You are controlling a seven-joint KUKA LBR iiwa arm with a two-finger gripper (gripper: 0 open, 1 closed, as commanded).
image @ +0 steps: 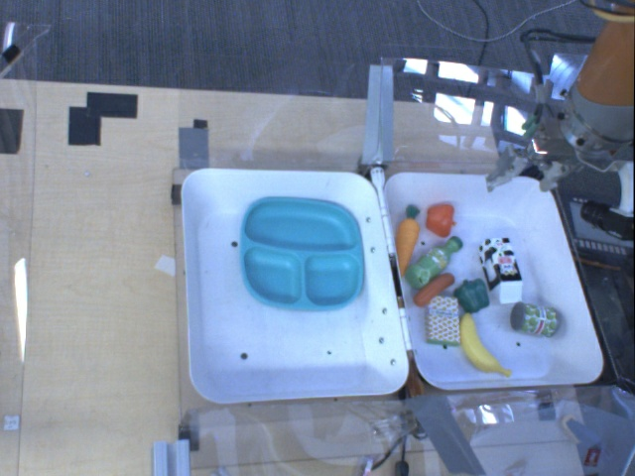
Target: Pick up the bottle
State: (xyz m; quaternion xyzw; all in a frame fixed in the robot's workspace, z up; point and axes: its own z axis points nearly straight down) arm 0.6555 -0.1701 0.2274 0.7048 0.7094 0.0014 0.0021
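Observation:
The green bottle (434, 262) lies on its side in the right bin (566, 266), near that bin's left wall, with its cap pointing up and to the right. My gripper (522, 178) hangs over the bin's far right corner, well above and to the right of the bottle. Its two fingers are spread open and hold nothing. The orange-banded wrist rises behind it at the top right.
Around the bottle lie a carrot (406, 241), a red pepper (440, 218), a red sausage (434, 289), a green pepper (471, 294), a cow-patterned carton (501, 266), a can (536, 318), a banana (481, 347) and a speckled block (443, 320). A blue divided plate (301, 251) sits in the left bin (213, 296).

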